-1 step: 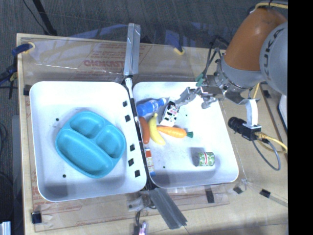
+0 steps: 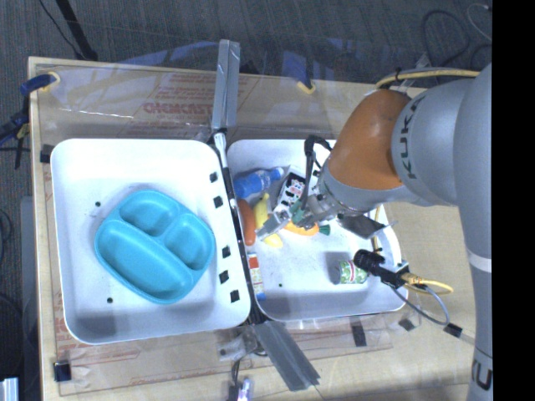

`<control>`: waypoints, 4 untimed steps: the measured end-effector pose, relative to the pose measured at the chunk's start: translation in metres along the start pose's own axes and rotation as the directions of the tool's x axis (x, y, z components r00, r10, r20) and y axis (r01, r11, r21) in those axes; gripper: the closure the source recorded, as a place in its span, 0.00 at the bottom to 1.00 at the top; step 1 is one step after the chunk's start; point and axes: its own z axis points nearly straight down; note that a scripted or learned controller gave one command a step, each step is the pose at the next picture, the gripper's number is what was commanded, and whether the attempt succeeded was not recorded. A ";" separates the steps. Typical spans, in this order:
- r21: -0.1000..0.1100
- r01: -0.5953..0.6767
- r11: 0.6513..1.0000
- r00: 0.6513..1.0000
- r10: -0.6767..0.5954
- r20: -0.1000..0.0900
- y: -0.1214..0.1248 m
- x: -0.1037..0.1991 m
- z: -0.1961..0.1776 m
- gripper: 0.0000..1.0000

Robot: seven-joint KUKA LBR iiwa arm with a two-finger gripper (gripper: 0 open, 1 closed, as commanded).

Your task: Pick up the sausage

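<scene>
Sausage (image 2: 247, 223) lies lengthwise against left wall of right bin (image 2: 380, 303), by divider, yellow toy (image 2: 262, 211) and blue toy (image 2: 255, 181) crowding it. Gripper (image 2: 294, 215) sits just right of it over clutter; claw state, honestly can't tell. Best bet imo: shift toward wall, straddle sausage across its narrow width, drop low, avoid catching yellow toy. Can (image 2: 351, 271) well clear. Left bin has blue tray (image 2: 155, 245).

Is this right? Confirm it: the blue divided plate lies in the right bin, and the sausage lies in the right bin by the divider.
Not quite. The camera view shows the blue divided plate in the left bin, not the right. The sausage does lie in the right bin by the divider.
</scene>
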 end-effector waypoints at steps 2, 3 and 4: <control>-0.003 0.039 0.999 0.999 -0.039 0.002 0.069 0.038 -0.085 1.00; 0.001 0.217 0.976 0.976 -0.217 0.000 0.033 0.096 -0.040 1.00; -0.003 -0.069 0.998 0.998 0.069 0.003 0.108 0.038 -0.151 1.00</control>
